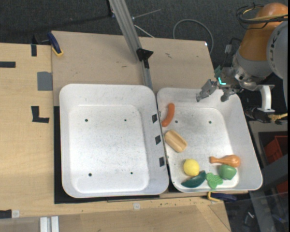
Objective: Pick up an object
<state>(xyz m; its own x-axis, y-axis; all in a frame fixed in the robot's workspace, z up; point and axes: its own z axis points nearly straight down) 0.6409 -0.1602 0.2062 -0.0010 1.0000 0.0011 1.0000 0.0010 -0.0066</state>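
Note:
My gripper [215,94] hangs over the far right corner of the right bin [241,124], its two fingers spread open with nothing between them. Toy food lies in that bin: an orange sausage [168,114] near the left wall, a tan bread roll [175,141] below it, a yellow lemon [191,167], a dark green vegetable [194,181], a light green piece [221,176] and an orange drumstick [225,160] along the near side. All of them lie well away from the gripper.
The left bin [106,139] sits beside the right one. A slanted metal pole [130,30] crosses the bench top toward the seam between the bins. Black clips [157,139] line that seam.

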